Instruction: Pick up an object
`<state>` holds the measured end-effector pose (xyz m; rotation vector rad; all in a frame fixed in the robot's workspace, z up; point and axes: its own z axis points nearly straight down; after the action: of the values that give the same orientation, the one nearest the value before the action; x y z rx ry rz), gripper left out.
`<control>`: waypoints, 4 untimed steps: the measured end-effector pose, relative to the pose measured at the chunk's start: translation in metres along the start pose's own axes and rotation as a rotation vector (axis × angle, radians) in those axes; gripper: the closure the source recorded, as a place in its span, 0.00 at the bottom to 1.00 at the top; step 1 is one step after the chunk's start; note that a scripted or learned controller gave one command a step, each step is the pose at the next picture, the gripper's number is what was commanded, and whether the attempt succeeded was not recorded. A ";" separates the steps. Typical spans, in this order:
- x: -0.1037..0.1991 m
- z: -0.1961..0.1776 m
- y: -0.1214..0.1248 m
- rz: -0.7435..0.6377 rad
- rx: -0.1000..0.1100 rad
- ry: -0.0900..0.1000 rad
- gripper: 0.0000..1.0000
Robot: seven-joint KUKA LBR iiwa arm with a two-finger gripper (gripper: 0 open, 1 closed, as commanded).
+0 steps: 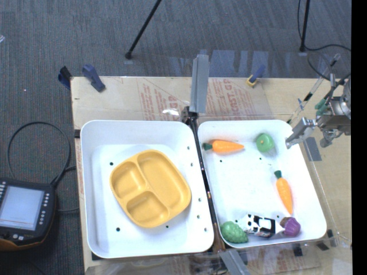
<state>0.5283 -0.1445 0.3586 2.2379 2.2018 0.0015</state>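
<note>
Two white bins sit side by side on the bench in the camera view. The left bin (pixel 92 211) holds a yellow divided plate (pixel 150 188). The right bin (pixel 252 171) holds the candidates for picking: a far carrot (pixel 226 147) lying left to right near the far rim, a green apple (pixel 264 142) just right of it, a second carrot (pixel 284 192) near the right wall with its long axis running far to near, and along the near rim a green lumpy toy (pixel 233 232), a black-and-white toy (pixel 261 226) and a purple toy (pixel 291 227) close together.

The gripper (pixel 330 122) hangs at the right edge of the scene, beyond the right bin's far-right corner and above the bench rather than over the bin floor. Whether it is released or clenched cannot be told from here; nothing is seen in its grasp.

Everything pickable lies to the left of it and nearer. The green apple is the closest, with the second carrot next. The apple has bare floor around it but sits close to the far rim; the second carrot hugs the right wall, leaving little room on that side. The bin's middle is open, while the near-rim trio is crowded
</note>
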 end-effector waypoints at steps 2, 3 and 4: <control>-0.031 0.117 0.045 0.046 0.011 0.003 1.00; -0.031 0.117 0.045 0.047 0.011 0.003 0.00; -0.047 0.210 0.021 0.107 0.016 0.004 0.00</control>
<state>0.5494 -0.1922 0.1483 2.3638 2.0881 -0.0117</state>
